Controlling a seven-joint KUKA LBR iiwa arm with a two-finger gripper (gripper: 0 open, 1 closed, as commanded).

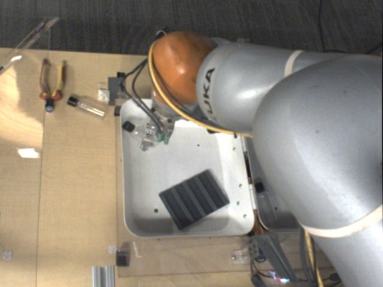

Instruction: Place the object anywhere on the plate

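Ridged dark-grey rectangular plate (pixel 194 199) lying askew near the front of the shallow white left bin (pixel 134 217); farther back, gripper (pixel 154 135) low over the bin floor, opening indiscernible, small greenish item (pixel 163 137) at its tip possibly the object, unconfirmed; risk: unsecured grasp, carry arrives empty.

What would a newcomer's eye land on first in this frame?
The big grey KUKA arm fills the right side, its orange band over the top of the left white bin. Below it, a dark ribbed rectangular plate lies at a slant on that bin's floor, toward the lower right. The claw hangs near the bin's upper left, and red-handled pliers rest on the wooden bench at far left.
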